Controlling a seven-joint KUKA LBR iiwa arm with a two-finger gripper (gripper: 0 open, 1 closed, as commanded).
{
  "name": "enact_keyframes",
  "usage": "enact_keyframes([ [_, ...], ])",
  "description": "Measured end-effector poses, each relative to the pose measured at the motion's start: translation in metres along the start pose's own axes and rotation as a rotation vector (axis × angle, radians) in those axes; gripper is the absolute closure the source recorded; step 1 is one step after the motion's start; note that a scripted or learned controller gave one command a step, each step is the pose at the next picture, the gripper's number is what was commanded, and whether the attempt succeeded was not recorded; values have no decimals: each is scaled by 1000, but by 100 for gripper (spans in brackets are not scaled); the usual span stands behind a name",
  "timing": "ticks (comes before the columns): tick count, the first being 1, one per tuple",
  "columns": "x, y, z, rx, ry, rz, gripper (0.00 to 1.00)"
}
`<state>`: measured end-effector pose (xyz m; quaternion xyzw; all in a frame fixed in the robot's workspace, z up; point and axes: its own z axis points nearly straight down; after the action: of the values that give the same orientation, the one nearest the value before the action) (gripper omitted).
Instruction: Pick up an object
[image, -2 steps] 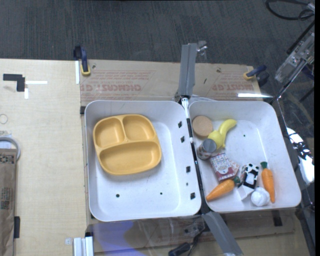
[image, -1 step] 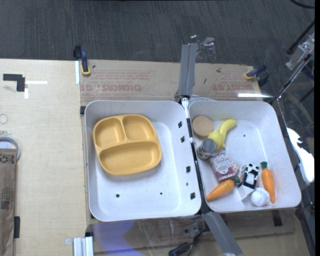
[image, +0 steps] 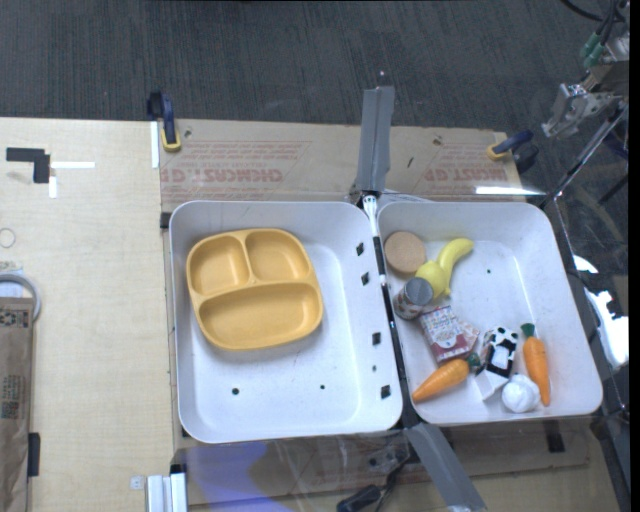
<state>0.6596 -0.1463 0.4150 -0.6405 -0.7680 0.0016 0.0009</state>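
Gripper (image: 586, 98) in the far upper right corner of the frame, small, grey and shiny, tilted a bit, part of it cut off by the right edge, the rest of the arm out of the frame, too small and blurry to tell more

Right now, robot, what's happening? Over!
Nothing picked up yet. Toys piled in right bin: two carrots, banana, white ball. Yellow plate alone in left bin.
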Motion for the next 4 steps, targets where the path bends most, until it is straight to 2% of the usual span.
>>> enact_keyframes([
  [1, 30, 5, -1, 1, 0, 341, 100],
  [2, -10, -2, -25, 0, 0, 806, 100],
  [3, 28, -28, 55, 3, 0, 801, 100],
  [4, 32, 5, 30, 1, 0, 1233, 100],
])
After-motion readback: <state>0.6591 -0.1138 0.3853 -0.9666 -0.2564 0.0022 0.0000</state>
